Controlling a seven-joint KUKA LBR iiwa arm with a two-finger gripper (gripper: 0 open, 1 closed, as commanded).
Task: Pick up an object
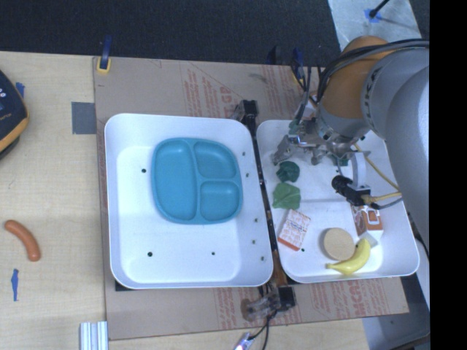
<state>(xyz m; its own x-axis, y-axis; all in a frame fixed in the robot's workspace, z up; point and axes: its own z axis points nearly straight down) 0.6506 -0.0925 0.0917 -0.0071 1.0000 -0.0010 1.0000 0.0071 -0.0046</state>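
A: Layout, big to small. Arm [394, 71] comes in from the right over the right bin [405, 257]. Left bin [131, 254] carries just a blue divided tray [195, 179].

B: Gripper?

A: Gripper [315, 150] sits low at the far end of the right bin. Can't tell from this angle if it's apart or together. Nothing visibly between the tips.

B: Candidates?

A: Dark green lump [288, 171] is just beside the gripper, toward the near-left. Lighter green piece [287, 195] touches or almost touches it, nearer the camera. Red-and-white packet [294, 230] further on, then tan disc [338, 243] and banana [352, 259] at the near rim, well apart from the gripper.

B: Risks?

A: My read: the two green items sit so close that a close-up could pinch both or knock one away. They're also next to the bin's left wall, so a finger could clip it. Cables trail near the wrist; snag possible.
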